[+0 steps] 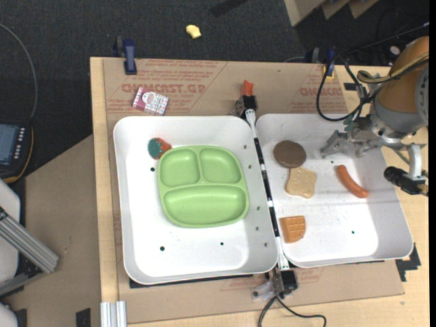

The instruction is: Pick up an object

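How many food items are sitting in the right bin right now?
4: a brown patty at the back-left, a toast slice just below it, a waffle nearest the front, and a sausage toward the right.

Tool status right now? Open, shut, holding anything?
Tool: at the right bin's far edge, above the sausage; open or shut cannot be told, and nothing is visibly held.

One fixed camera looks down slantwise on both bins [136, 251].
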You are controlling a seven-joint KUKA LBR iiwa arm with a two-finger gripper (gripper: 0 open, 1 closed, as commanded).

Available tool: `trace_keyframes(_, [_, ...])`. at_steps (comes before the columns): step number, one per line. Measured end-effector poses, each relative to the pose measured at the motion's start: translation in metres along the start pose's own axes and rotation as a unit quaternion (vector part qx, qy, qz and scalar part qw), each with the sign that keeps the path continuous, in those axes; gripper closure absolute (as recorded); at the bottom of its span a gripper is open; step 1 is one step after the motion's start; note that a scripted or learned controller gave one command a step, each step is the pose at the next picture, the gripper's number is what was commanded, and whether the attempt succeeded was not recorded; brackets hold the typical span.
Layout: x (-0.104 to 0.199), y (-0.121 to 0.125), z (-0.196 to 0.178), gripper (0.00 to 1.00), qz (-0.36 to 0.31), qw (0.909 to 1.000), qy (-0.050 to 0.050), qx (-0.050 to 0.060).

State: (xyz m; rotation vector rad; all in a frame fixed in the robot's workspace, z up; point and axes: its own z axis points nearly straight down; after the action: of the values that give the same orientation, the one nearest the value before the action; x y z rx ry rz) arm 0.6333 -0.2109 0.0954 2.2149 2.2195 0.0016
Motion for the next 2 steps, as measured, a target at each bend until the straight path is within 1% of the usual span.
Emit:
trace_keyframes(1, [-0.002,-0.045,0.011,0.00,0.001,1.0000,0.003,0.004])
trace_keyframes(2, [-0.002,-0.042,0.000,1.00,0.001,1.0000,0.002,0.001])
